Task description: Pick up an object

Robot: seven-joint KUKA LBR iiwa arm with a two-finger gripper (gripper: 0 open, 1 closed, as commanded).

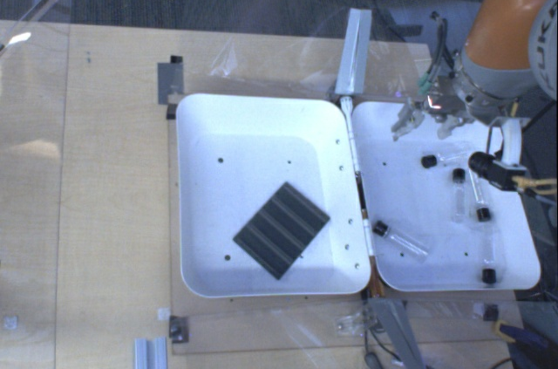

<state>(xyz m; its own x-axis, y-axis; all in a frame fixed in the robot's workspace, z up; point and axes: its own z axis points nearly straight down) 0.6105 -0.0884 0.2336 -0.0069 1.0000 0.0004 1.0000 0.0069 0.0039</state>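
My gripper [425, 119] hangs over the far edge of the right bin [523, 267], its two fingers spread apart and pointing down, with nothing between them. I hold nothing.

Just beneath and a little toward me lie several small clear tubes with black caps. The nearest tube [433, 159] sits just below my fingers. Two more tubes [469, 194] lie close together further along the bin floor, another tube [398, 238] rests toward the bin's near-left side, and a last tube [489, 264] lies by the near-right corner.

I judge these tubes light, stiff and smooth, likely plastic or glass, so they may roll or slip out of a pinch. I would close across the middle of the barrel, square to its length, rather than on the cap end.

Well off to my left, in the other bin [196, 184], a dark ribbed slab [282, 229] lies flat and turned at an angle. It looks rigid, and so flat that it offers my fingers little but its edges.

I can read no writing or labels on any of these things.
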